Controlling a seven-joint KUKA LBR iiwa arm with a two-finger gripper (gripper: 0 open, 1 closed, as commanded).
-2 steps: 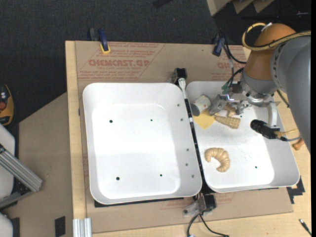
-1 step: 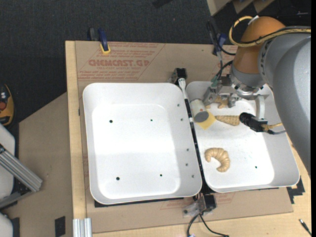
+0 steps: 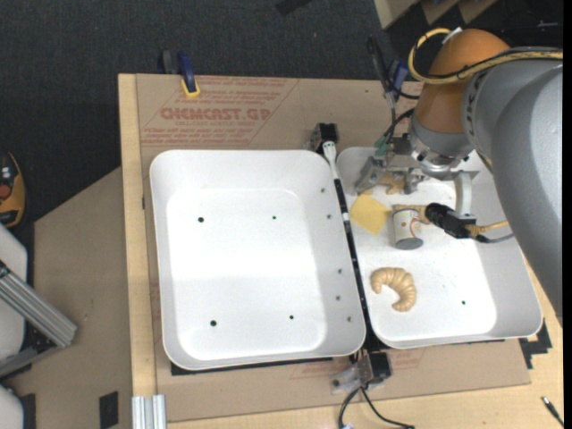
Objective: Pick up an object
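My gripper (image 3: pixel 390 179) hangs low over the far end of the right bin (image 3: pixel 500 304), just under the orange band of the arm. Its two grey fingers (image 3: pixel 365 179) stand spread apart, so it is open. A small tan piece (image 3: pixel 394 187) shows in the gap between them; I cannot tell if they touch it. Just in front of the gripper lies a yellow wedge (image 3: pixel 367 214). A small grey and white can (image 3: pixel 407 228) lies on its side next to the wedge. A tan croissant (image 3: pixel 396 287) rests nearer the front of the same bin.
The left bin (image 3: pixel 241 257) is a white tray with a few dark dots on its floor. A black divider strip (image 3: pixel 343 217) runs between the bins. Black cables (image 3: pixel 447 220) trail from the wrist across the right bin. The arm's bulk covers the right bin's far right corner.
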